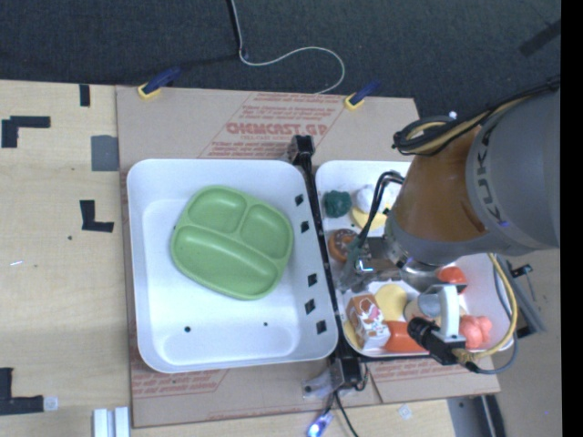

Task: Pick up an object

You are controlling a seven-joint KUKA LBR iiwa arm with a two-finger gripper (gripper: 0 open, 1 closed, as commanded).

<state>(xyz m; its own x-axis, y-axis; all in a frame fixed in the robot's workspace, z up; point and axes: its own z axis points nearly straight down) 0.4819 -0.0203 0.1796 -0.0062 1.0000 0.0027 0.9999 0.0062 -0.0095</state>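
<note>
The right bin point(339, 173) holds several small items. At its far left lie a dark green piece point(336, 203) and a pale yellow piece point(365, 206), with a brown round thing point(343, 242) below them. Nearer the front lie a red and white packet point(364, 320), a yellow item point(393, 299), an orange piece point(402, 337) and a pink-red item point(475, 327). My gripper point(397, 282) hangs low over the middle of this bin, under the grey and orange arm point(455, 189). The wrist covers what lies directly beneath it.
The left bin point(146, 244) holds a green divided plate point(234, 240). A black divider with clips point(314, 244) runs between the two bins. Both bins rest on a cardboard sheet point(273, 126). A black bracket point(439, 337) juts from the wrist over the front items.
</note>
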